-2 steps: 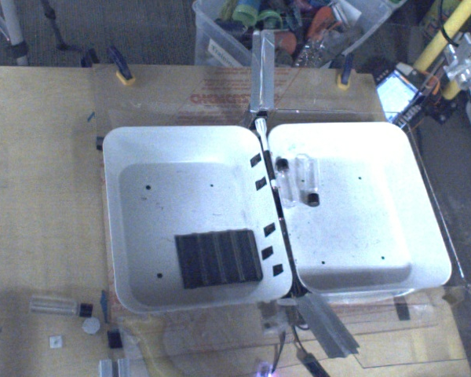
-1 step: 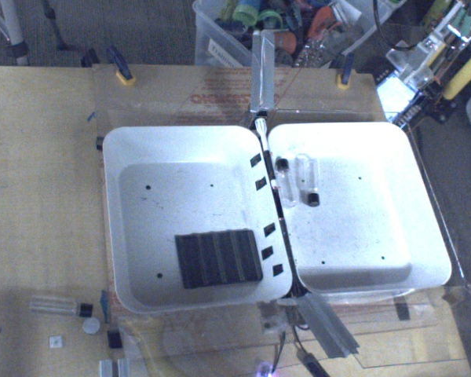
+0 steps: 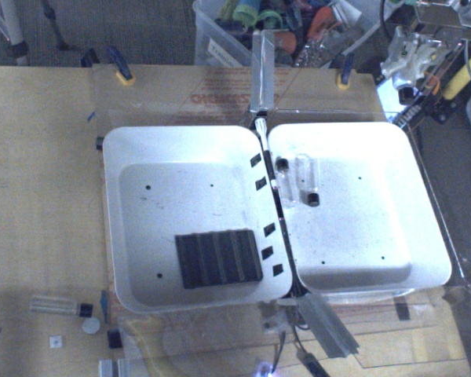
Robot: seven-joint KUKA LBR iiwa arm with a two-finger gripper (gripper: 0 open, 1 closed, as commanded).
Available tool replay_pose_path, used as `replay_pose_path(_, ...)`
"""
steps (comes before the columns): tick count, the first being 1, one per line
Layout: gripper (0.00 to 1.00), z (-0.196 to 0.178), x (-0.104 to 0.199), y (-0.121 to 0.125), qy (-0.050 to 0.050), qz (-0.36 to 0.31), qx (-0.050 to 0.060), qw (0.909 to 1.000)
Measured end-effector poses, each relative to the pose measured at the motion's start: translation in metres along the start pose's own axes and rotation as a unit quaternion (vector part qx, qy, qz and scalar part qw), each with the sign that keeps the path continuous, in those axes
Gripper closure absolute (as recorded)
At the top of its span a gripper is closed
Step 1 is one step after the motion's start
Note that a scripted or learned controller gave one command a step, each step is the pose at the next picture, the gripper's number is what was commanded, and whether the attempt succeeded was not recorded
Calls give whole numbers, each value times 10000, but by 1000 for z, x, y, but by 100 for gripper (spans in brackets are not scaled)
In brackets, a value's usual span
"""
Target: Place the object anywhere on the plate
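Gripper state cannot be determined; it appears to be the pale mechanism (image 3: 404, 57) parked beyond the right bin's (image 3: 392, 265) far corner. Nearest, the dark ribbed plate (image 3: 218, 258) lies in the left bin (image 3: 133, 151). Farther back, the clear black-capped object (image 3: 302, 181) lies in the right bin by the divider, long axis near-to-far, left of the gripper and nearer.
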State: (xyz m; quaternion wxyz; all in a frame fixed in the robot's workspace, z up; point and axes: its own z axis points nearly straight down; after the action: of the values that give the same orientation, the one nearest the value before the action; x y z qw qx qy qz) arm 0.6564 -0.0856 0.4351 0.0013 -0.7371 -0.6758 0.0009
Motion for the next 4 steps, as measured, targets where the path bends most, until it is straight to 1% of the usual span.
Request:
replay_pose_path(1, 100, 0, 106, 1, 3, 1342, -23, 9910)
replay_pose_path(2, 100, 1, 55, 6, 3, 3494, -21, 9370)
replay_pose_path(3, 100, 1, 38, -9, 11, 5666, -9, 8240)
replay_pose_path(4, 100, 1, -33, -16, -2, 4476, 10, 8942)
